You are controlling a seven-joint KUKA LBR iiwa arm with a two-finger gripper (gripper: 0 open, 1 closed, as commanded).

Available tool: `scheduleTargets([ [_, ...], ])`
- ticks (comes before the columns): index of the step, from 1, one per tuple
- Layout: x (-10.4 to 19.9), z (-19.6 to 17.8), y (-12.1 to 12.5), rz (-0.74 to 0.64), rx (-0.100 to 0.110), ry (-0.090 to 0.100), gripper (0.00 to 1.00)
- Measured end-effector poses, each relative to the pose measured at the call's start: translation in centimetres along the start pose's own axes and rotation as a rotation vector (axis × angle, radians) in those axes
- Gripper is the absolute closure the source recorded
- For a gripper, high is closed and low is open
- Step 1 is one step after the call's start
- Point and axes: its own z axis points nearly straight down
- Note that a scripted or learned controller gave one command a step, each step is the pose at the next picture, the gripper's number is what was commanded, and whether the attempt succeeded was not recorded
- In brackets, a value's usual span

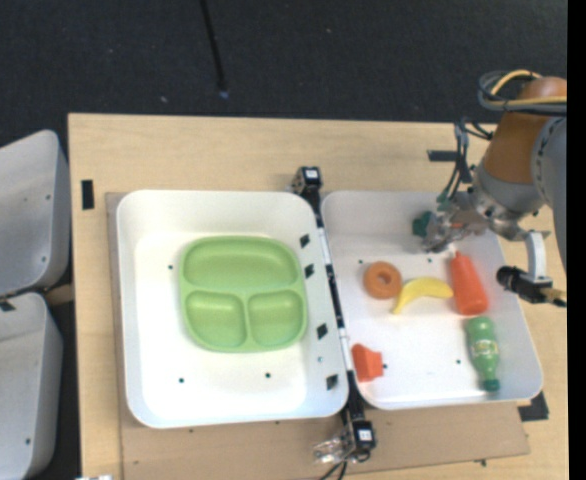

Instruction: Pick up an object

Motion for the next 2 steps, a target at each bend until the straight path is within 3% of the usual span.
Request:
scheduleTargets([
  [2,-0.8,-10.9,-0.1,0.003,-0.004,0.003,1.0],
])
